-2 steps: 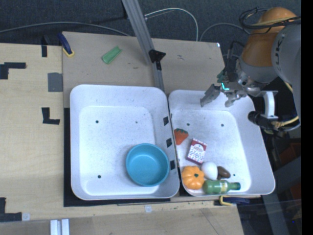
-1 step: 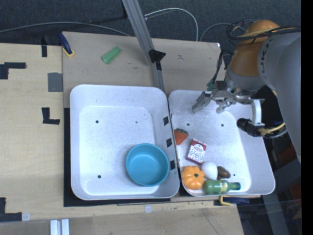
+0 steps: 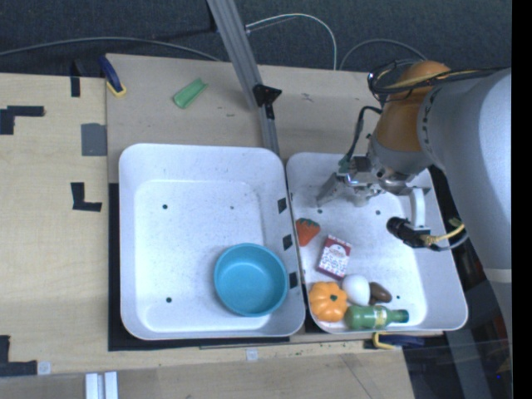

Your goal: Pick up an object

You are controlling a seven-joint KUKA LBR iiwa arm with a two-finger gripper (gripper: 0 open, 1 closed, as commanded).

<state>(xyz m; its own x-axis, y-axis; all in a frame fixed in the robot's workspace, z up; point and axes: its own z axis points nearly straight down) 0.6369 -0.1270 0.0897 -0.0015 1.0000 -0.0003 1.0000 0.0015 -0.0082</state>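
Two bins sat side by side on the desk [image 3: 50,223]. The left bin [image 3: 141,173] held a bowl [image 3: 249,278] in its near right corner. In the right bin [image 3: 440,298], a carton [image 3: 334,258] lay near the middle, a strawberry [image 3: 307,230] just left of and behind it. Before the carton a pumpkin [image 3: 327,301], an egg [image 3: 357,288] and a bottle [image 3: 376,316] clustered close together. The end effector [image 3: 359,179] hung over the far part, well behind the carton.
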